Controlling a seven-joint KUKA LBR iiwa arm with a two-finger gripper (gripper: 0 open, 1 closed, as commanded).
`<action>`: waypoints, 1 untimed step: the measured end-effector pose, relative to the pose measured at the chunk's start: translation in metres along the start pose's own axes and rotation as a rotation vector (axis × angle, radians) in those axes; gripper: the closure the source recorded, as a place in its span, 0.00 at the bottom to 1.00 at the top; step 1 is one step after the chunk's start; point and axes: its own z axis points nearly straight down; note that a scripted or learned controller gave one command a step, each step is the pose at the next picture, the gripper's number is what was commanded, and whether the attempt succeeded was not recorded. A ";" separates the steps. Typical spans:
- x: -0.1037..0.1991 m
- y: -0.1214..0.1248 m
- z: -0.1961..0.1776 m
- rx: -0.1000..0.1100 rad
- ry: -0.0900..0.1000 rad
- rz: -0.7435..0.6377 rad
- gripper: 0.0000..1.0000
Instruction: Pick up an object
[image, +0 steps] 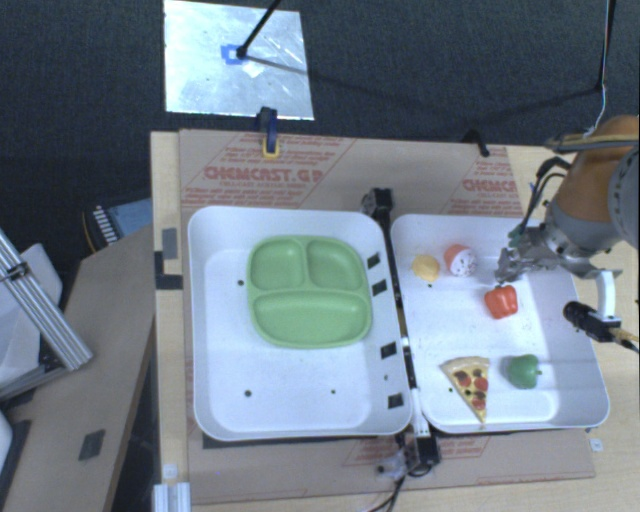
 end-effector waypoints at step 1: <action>0.002 0.011 -0.054 0.004 0.002 0.001 1.00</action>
